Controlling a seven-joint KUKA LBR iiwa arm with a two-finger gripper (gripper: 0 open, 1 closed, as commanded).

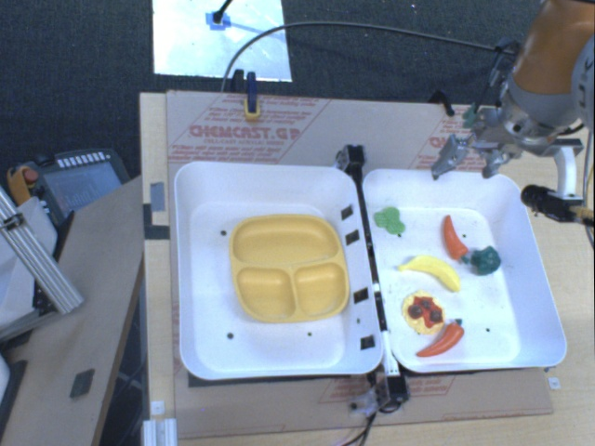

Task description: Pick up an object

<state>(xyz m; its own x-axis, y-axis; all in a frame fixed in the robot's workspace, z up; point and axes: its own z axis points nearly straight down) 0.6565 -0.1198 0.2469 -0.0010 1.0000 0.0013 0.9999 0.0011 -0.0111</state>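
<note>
In the right bin (535,240) lie the toys: a yellow banana (432,270) at the middle, an orange carrot (454,238) with a dark green broccoli piece (484,260) touching its lower end, a small pizza (423,311), a red chili pepper (441,339) just below the pizza, and a light green leafy piece (388,219) near the divider. The gripper (472,159) hangs above the bin's far rim, jaws apart and holding nothing. The left bin (200,249) carries a yellow divided plate (284,268).
</note>
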